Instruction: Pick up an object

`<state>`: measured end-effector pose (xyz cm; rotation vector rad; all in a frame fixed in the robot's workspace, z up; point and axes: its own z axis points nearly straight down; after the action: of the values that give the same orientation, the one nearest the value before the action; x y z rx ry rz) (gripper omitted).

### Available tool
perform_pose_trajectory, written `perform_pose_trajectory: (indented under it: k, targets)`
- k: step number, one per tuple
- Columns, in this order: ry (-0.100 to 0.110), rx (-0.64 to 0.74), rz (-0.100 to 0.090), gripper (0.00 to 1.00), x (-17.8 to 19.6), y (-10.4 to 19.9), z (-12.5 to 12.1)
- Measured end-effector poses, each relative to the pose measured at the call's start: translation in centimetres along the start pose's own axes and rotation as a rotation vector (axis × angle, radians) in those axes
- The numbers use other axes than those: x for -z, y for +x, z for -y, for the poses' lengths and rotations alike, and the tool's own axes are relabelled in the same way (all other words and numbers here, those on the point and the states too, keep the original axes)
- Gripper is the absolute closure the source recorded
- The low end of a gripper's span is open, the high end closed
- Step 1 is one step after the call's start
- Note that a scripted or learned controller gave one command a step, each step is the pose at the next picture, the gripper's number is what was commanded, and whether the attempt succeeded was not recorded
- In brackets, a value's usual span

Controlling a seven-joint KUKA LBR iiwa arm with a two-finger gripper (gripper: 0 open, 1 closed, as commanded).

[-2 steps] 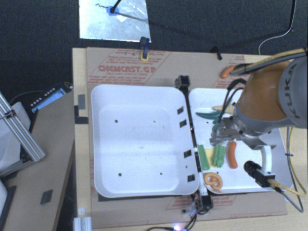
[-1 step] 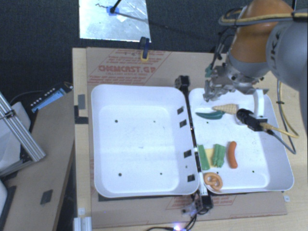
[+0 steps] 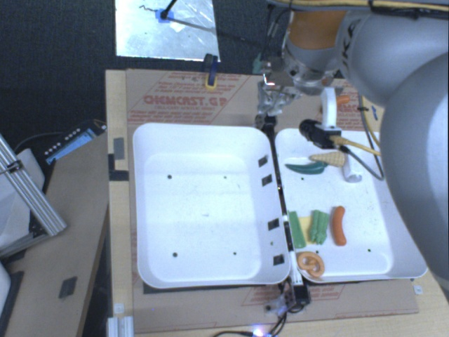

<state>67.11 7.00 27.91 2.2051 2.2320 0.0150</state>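
My gripper hangs over the far rim where the two white bins meet, pointing down, with nothing seen between its tips. In the right bin lie a teal pepper, a tan cone and a small white piece near the far end. Toward the near end are a light green strip, a darker green pod, an orange sausage and a pretzel. All of these sit nearer to the camera than the gripper and to its right.
The left bin adjoins the right one along a divider with black clips. The grey arm spreads over the right bin's far right. A yellow-and-blue clamp stands on the cardboard behind the left bin.
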Motion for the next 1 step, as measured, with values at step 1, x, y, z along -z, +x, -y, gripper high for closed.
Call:
perform_pose_trajectory:
  k: [1]
  targets:
    - [0.012, -0.001, 0.001, 1.0, -2.02, 6.45, 3.92]
